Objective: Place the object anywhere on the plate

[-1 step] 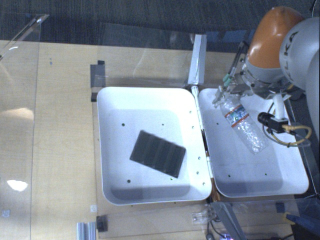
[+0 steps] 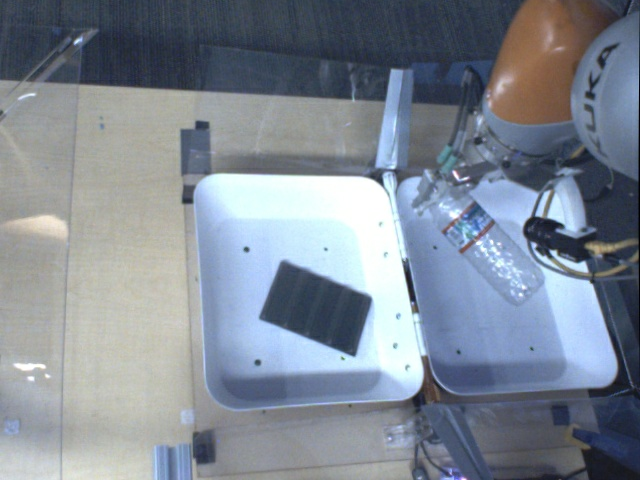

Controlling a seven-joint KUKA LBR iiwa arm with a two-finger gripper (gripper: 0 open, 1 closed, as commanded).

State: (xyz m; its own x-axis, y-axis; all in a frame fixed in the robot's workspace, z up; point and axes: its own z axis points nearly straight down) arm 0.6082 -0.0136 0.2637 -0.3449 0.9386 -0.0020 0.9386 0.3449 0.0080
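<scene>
At 11 o'clock of right bin [image 2: 590,363]: gripper [image 2: 440,183] by plastic bottle [image 2: 490,243] neck, grasp impossible to tell; dark plate [image 2: 316,307] at 9 o'clock in left bin [image 2: 225,368].

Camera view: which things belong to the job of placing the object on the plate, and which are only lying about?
Job: plastic bottle, dark plate, gripper.
Only surroundings: left bin, right bin, bench.

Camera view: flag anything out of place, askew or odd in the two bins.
The clear plastic bottle lies on its side, slanted across the right bin, its neck end by the gripper. The dark flat plate sits skewed in the left bin. I see no spill or damage.
</scene>
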